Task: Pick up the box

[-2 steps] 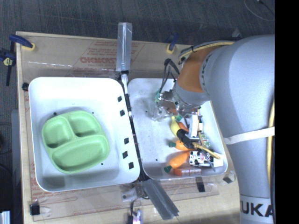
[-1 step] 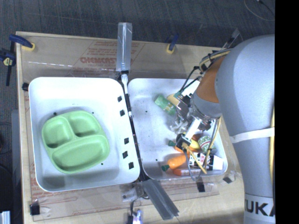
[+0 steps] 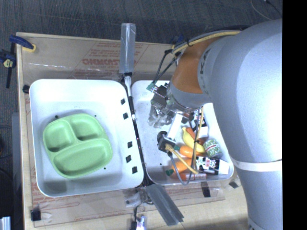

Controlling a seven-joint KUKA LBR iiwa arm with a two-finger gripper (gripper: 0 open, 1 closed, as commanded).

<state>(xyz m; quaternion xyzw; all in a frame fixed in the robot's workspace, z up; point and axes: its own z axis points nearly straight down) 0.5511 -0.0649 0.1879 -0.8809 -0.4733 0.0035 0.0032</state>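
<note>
Here, two shallow white bins sit side by side on the bench. The left bin [image 3: 38,92] holds a single light green divided plate [image 3: 76,143], lying flat toward its near left part, with three compartments that look bare. The right bin [image 3: 142,92] is crowded along its right and near side: a yellow banana [image 3: 190,137], an orange carrot-like piece [image 3: 183,152], a small green-and-white round item [image 3: 212,149], and a dark box with a white and red label [image 3: 209,164] lying on its side near the bin's near right corner. The box rests against the other toys, just below the banana. The arm [image 3: 249,80] reaches in from the right over this bin, and its gripper [image 3: 160,113] hangs above the bin's middle, to the left of and farther than the box, apart from it. Whether the hand is spread or pressed together cannot be told; the metal parts blur together.
</note>
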